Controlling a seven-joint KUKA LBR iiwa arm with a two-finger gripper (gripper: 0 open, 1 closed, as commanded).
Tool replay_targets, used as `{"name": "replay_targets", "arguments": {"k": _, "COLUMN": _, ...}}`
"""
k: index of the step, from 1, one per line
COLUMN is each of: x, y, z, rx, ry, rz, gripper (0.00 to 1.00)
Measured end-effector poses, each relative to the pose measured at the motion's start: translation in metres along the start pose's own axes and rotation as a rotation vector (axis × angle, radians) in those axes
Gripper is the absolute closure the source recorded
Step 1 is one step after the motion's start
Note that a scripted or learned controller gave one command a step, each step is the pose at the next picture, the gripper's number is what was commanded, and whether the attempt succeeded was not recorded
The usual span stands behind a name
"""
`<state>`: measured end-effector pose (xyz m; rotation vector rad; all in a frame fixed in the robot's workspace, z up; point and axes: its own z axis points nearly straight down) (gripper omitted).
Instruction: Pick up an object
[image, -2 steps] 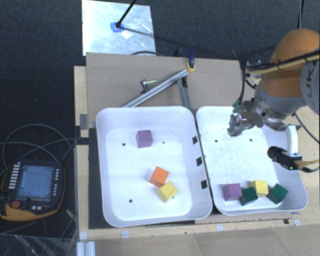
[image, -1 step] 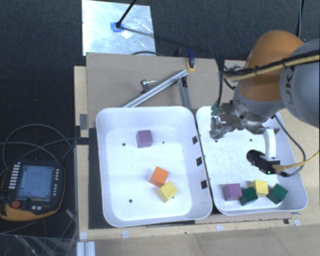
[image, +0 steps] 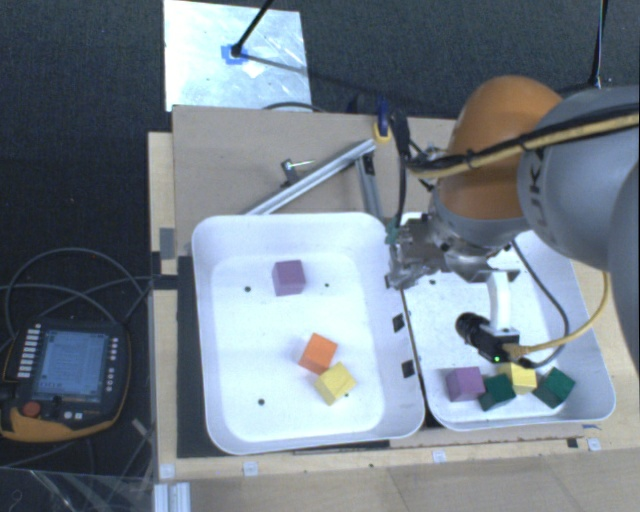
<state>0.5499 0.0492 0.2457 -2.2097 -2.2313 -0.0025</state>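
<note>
The left bin (image: 210, 300) holds a purple cube (image: 288, 276) near its back, with an orange cube (image: 318, 352) and a yellow cube (image: 335, 382) touching each other near its front. At the front of the right bin (image: 592, 398), a purple cube (image: 463, 382), a dark green cube (image: 495, 391), a yellow cube (image: 522, 376) and another dark green cube (image: 554, 386) sit clustered together. My gripper (image: 406, 262) hangs over the back left of the right bin, next to the divide between the bins, well behind the cluster. Nothing is visibly held in it.
The grey arm with its orange band (image: 500, 150) covers the back of the right bin. A metal rod (image: 320, 172) lies slanted behind the left bin. A teach pendant (image: 62, 375) with cables sits off the bench to the left.
</note>
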Motion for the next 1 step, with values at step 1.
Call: {"name": "replay_targets", "arguments": {"k": 1, "x": 0.0512, "y": -0.0052, "z": -0.0012, "rx": 0.0, "ry": 0.001, "rz": -0.002, "gripper": 1.0}}
